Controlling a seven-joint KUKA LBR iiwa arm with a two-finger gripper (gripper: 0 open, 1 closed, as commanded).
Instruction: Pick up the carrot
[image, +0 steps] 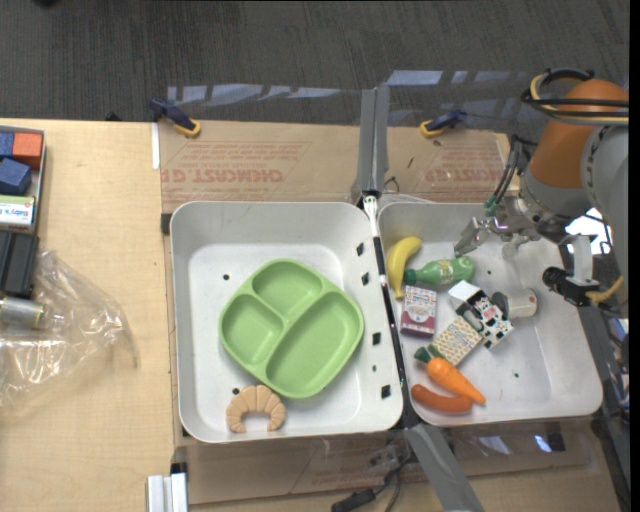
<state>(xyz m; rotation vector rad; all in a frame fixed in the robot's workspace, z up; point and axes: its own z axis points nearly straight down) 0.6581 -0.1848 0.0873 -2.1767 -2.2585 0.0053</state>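
We see the orange plastic carrot with a small green top (455, 377) lying in the lower part of the right shallow white bin (560, 395), a little right of the middle of the frame, and nothing has lifted it yet. It lies at a slant, its green end toward the upper left, and just below it a red sausage-shaped toy (441, 400) seems to touch it. Just above the carrot there is a small patterned card box (457, 341), and further up a pink carton (418, 309), a green plastic bottle (440, 271) and a yellow banana (401, 261). The grey arm with the orange band comes in at the upper right of the frame, and its two-finger gripper (497, 230) hangs over the upper part of the same bin, well apart from the carrot. Its jaws look spread apart, with nothing between them. In the left bin (200, 235) we see a green divided plate (291, 327) and a beige croissant (255, 409). We judge that the task is at its beginning: the approach, the grasp and the lift are all left to do
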